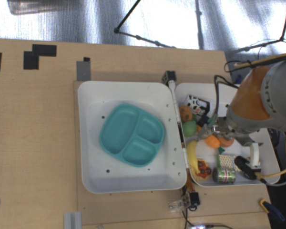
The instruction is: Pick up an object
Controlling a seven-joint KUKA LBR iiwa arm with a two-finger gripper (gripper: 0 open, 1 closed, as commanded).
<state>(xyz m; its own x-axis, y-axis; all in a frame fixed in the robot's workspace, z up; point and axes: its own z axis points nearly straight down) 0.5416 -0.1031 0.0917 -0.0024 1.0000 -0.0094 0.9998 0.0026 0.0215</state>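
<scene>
Down in the right bin (pixel 271 162), a crowd of small things lies packed together: an orange round fruit (pixel 212 141) near the middle, a green one (pixel 189 127) and another orange piece (pixel 185 112) above it, a banana (pixel 192 157) along the left wall, a black-and-white patterned item (pixel 197 104) at the top, and a checked green can (pixel 224 168) toward the near edge. Any of these would do as the object to pick up.

Just beside the orange round fruit sits the tool (pixel 218 130), at the end of the grey arm (pixel 271 97) with its orange band, low over the clutter. Whether it is open or closed, I cannot tell; the wrist hides it, and nothing shows as gripped.

To my eye the step in hand is settling onto 1 target. It would go best by choosing a piece with free sides, since the round fruits touch their neighbours and could roll away or jam. A straight descent, centred on 1 item, then a slow lift clear of the bin wall seems wise.

Across the divider, the left bin (pixel 93 175) holds a teal plate (pixel 132 134) with 3 compartments, and both bins rest on the tan surface (pixel 33 142).
</scene>
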